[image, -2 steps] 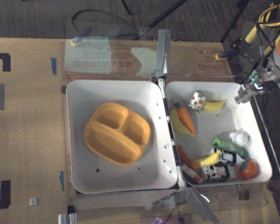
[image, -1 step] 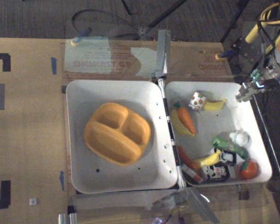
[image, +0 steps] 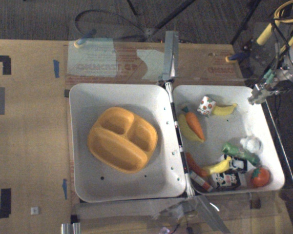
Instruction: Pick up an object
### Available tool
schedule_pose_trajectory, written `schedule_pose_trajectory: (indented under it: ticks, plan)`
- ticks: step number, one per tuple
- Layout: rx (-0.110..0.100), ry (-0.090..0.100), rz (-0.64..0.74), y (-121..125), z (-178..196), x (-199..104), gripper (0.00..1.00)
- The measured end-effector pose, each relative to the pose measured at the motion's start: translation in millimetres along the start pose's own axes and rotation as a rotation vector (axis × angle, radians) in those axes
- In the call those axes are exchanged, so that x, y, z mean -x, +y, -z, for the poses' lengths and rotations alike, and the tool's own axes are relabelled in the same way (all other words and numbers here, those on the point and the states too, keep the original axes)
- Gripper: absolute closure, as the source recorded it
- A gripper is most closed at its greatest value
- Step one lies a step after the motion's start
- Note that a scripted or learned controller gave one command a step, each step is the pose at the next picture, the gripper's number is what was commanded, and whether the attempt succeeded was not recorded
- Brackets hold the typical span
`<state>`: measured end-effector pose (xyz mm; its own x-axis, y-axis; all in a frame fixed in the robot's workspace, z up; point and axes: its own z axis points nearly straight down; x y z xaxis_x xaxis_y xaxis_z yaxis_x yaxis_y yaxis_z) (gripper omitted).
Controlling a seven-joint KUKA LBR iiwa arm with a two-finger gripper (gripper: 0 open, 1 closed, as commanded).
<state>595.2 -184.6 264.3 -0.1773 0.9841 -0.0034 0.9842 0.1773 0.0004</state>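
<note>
Left bin: one orange divided tray, three compartments, lying flat near the middle, its long axis running from upper left to lower right.

Right bin, contents listed from the near rim to the far rim, placed relative to the carrot:
- One red tomato, near corner, well right of and nearer than the carrot.
- One black-and-white cow-print carton, at the near rim, left of the tomato.
- One small yellow banana, just above the carton, long axis rising toward the right.
- One red-orange stick-shaped item, by the divider, nearer than the carrot, slanting down to the right.
- One green packet, right of and nearer than the carrot.
- One clear cup, just beyond the packet.
- One carrot, orange, green top toward the far left, tip toward the near right, resting on a yellow piece.
- One small patterned cup, just beyond the carrot.
- One second banana, touching that cup on its right.

Gripper: over the right bin's far right rim, well right of the carrot; whether its fingers are parted or closed cannot be told, and nothing shows between them.
</note>
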Motion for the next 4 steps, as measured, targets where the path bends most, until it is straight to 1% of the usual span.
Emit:
schedule_pose_trajectory:
  ticks: [1, 4]
  plan:
    - [0.001, 0.001, 0.188, 51.5, -29.9, 45.7, 1.00]
    - [0.010, -0.009, 0.191, 57.2, -5.1, 47.1, 1.00]
